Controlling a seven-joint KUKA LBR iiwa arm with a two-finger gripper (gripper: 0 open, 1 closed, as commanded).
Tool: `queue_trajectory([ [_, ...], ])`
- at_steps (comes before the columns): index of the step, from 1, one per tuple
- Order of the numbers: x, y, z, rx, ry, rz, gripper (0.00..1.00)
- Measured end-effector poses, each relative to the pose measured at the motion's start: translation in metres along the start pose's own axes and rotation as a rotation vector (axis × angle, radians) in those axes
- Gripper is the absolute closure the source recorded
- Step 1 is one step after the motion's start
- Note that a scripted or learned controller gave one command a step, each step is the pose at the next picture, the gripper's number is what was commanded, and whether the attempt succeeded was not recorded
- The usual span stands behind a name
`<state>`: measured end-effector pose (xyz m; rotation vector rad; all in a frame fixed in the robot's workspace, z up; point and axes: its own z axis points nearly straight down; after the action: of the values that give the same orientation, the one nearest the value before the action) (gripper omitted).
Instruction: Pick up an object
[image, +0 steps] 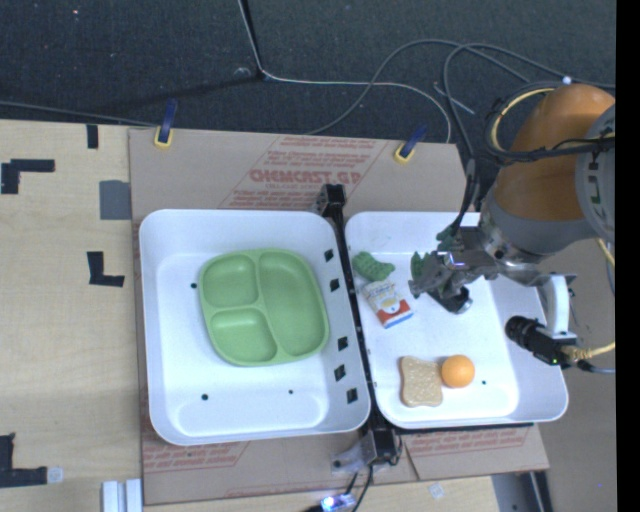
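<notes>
— What lay within reach of the claw (440, 278)?

— Just left of it in the right bin (530, 402) sat a small carton (388, 303) with a red end, and a green crumpled thing (373, 266) a little beyond that. Nearer the camera were a slice of bread (420, 381) and an orange ball (457, 371), touching.

— How would they handle?

— All looked light. I judged the carton stiff enough to pinch across its narrow sides; the ball might roll off (round and smooth), the bread lay flat and awkward.

— And the claw?

— Dark and blurred against its own wrist; whether it was wide or narrow I could not tell, and I saw nothing in it. The arm (545, 160) was cut off at the right.

— The left bin (160, 250)?

— A green divided plate (264, 306), well apart.
</notes>
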<state>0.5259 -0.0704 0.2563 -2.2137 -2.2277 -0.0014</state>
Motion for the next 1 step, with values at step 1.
queue_trajectory([
  [1,0.0441,0.0096,0.0033,0.002,0.0,0.001,1.0],
])
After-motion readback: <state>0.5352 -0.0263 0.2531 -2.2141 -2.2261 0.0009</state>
